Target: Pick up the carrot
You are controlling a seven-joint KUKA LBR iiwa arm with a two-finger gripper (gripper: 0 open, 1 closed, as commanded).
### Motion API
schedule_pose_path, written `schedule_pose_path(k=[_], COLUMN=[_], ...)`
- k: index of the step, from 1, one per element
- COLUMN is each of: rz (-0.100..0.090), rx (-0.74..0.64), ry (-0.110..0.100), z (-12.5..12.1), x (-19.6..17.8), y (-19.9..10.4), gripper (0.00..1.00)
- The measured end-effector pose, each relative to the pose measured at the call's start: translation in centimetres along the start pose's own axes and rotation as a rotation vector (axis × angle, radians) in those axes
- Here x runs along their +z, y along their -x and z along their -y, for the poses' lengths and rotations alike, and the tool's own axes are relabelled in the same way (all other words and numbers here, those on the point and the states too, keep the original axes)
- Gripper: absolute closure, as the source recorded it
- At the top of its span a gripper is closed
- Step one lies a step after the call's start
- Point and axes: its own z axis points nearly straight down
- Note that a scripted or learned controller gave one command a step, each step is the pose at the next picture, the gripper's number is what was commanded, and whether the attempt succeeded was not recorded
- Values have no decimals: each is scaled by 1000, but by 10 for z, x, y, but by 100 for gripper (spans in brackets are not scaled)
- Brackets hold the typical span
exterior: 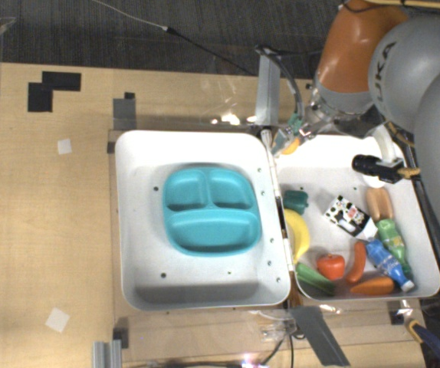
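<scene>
Right now, risk notes:
Gripper [290, 138]: up at the far-left corner of the right bin [335, 156], by the divider w/ the left bin [128, 205]; can't tell how wide it stands or whether it has anything, too small and cluttered there.
Carrot [372, 286]: prob. the orange piece lying flat at the right bin's near edge, well apart from the gripper.
Crowding: carrot touches the blue bottle [386, 261]; a second red-orange piece [356, 261] leans just beside it, tomato [330, 266] near.
Risk 1: wrong pick, since the two orange pieces look alike.
Risk 2: fingers land on bottle or bin wall, carrot slips out.
Risk 3: carrot sits tight to the rim, so a steep approach could clip the edge.
Other: teal tray [207, 209] in left bin, not in the way.
</scene>
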Motion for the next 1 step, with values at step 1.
schedule_pose_path(k=[1], rz=[-2], rx=[221], ry=[-9], z=[-6], x=[-3], y=[-38], gripper=[100])
